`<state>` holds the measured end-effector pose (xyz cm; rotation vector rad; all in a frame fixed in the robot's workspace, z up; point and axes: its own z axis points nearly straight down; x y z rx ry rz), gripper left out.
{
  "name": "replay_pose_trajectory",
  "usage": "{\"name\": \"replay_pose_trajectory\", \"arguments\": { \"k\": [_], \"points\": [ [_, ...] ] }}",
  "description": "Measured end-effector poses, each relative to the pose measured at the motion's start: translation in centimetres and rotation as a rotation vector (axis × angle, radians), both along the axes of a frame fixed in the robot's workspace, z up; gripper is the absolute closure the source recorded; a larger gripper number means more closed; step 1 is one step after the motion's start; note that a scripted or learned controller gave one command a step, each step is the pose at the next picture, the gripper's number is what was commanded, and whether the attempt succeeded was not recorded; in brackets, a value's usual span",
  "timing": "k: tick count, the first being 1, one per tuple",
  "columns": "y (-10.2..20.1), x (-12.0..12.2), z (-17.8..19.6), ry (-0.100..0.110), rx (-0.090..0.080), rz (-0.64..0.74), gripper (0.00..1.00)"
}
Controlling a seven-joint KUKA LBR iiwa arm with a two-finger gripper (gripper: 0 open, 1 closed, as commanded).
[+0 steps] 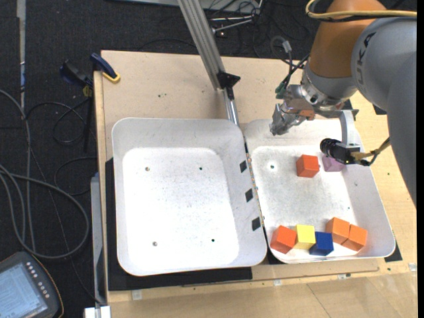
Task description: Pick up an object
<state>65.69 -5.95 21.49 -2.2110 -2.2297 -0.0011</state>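
My gripper (281, 126) hangs over the far rim of the right bin (371, 204), near its back left corner, with nothing seen between its fingers. An orange block (307, 165) lies in that bin a little to the gripper's right and nearer the camera. A pale purple block (333, 163) sits beside it, partly behind a black fitting. Along the bin's near edge lie an orange block (284, 238), a yellow block (305, 234), a blue block (323, 242) and two more orange blocks (348, 232).
The left bin (132, 144) stands beside the right one, black clips joining their shared rims. A slanted metal pole (205, 45) crosses behind the bins. A blue and yellow clamp (103, 68) lies at the bench's far left corner.
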Motion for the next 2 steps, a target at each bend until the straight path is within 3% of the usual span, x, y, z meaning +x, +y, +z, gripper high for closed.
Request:
{"name": "replay_pose_trajectory", "arguments": {
  "k": [2],
  "points": [
    [11.1, 0.1, 0.3, -0.002, 0.000, 0.000, 1.00]
  ]
}}
